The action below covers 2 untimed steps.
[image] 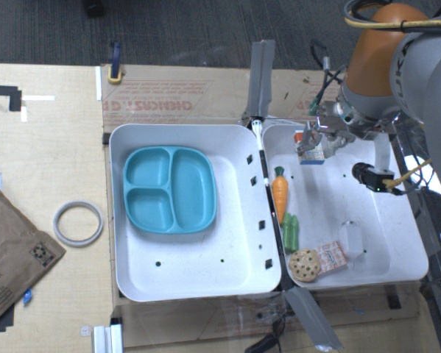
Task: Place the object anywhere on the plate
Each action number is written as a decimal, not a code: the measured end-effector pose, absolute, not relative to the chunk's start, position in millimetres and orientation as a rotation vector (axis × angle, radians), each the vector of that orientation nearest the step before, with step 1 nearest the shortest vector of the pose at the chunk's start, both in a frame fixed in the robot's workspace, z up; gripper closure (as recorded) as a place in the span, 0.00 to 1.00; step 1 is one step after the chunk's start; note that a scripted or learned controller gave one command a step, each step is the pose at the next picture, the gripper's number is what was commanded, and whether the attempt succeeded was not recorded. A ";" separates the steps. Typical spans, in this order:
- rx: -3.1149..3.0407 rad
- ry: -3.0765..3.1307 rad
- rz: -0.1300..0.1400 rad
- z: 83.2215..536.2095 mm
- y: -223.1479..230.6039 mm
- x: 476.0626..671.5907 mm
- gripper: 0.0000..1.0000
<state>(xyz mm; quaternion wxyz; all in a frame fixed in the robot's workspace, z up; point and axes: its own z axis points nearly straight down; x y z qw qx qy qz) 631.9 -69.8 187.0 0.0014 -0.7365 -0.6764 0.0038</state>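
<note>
Gripper (pixel 309 147) (finger state unclear) hovers near carrot (pixel 280 194); divider separates it from plate (pixel 170 190).

bins (pixel 132 271): 2 | plate (pixel 170 190): 1 | carrot (pixel 280 191): 1 | cookie (pixel 304 265): 1 | tape roll (pixel 78 222): 1

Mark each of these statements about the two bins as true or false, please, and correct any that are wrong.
1. The blue plate lies in the left bin. True.
2. The carrot is on the plate. False: it lies in the right bin, along its left wall.
3. The cookie sits near the right bin's front left corner. True.
4. The plate has a single undivided well. False: it has three compartments.
5. The gripper hangs over the left bin. False: it is over the back of the right bin.
</note>
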 end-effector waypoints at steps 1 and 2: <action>-2.673 -1.648 0.011 266.3 -135.3 617.5 1.00; -2.755 -1.504 0.014 192.8 -133.5 622.0 1.00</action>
